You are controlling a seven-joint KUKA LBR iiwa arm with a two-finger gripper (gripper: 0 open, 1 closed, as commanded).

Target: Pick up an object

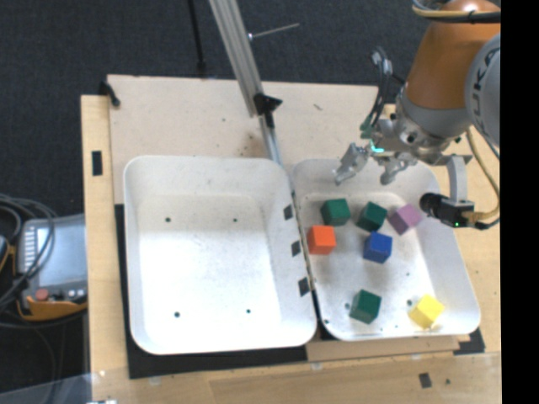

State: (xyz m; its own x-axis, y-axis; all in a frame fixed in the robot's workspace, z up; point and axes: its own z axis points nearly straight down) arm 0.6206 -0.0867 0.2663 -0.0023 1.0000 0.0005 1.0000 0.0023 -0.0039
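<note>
Claw [370,168] of mine hangs open w/ nothing btwn fingers, over far end of right shallow white bin [459,263]. Below it in that bin: two dark green cubes [336,211] [371,217], purple cube [406,218], blue cube [377,247], orange cube [321,239]; third green cube [365,305] & yellow cube [426,311] lie nearer front edge.

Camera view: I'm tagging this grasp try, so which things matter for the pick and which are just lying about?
Job:
gripper
green blocks
orange block
blue block
purple block
yellow block
right bin

Lying about:
left bin
metal rail
grey box
</note>
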